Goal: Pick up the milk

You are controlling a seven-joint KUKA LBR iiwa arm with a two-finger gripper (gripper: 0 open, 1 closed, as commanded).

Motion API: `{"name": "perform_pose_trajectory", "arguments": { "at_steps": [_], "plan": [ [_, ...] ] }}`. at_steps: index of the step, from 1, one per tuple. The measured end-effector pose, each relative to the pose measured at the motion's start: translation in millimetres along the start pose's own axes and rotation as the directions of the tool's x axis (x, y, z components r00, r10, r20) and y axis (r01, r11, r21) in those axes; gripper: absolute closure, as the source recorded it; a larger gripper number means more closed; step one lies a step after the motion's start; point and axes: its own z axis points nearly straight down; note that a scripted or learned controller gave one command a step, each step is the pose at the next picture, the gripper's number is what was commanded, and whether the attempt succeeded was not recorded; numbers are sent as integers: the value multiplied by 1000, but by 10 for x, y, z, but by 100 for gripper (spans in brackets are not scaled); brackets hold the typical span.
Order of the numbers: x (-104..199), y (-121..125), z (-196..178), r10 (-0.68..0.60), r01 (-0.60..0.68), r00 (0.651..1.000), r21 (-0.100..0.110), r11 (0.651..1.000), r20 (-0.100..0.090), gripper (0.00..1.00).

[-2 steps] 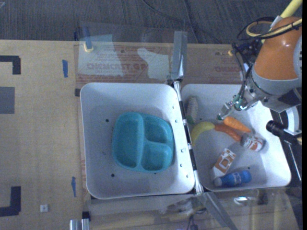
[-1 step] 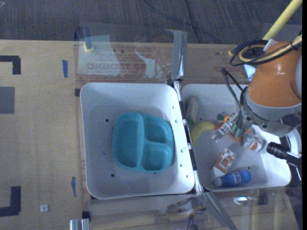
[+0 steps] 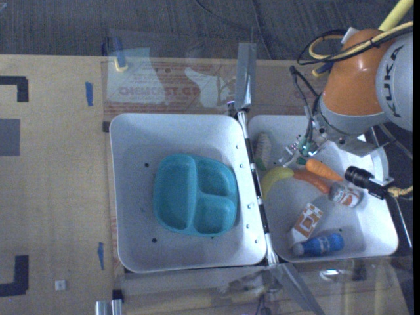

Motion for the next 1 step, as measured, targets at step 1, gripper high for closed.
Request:
{"name": "perform_pose_trajectory", "arguments": {
  "at_steps": [1],
  "plan": [
    [-158, -589, -359, -102, 102, 995, 2, 995, -2, 0]
  ]
}}
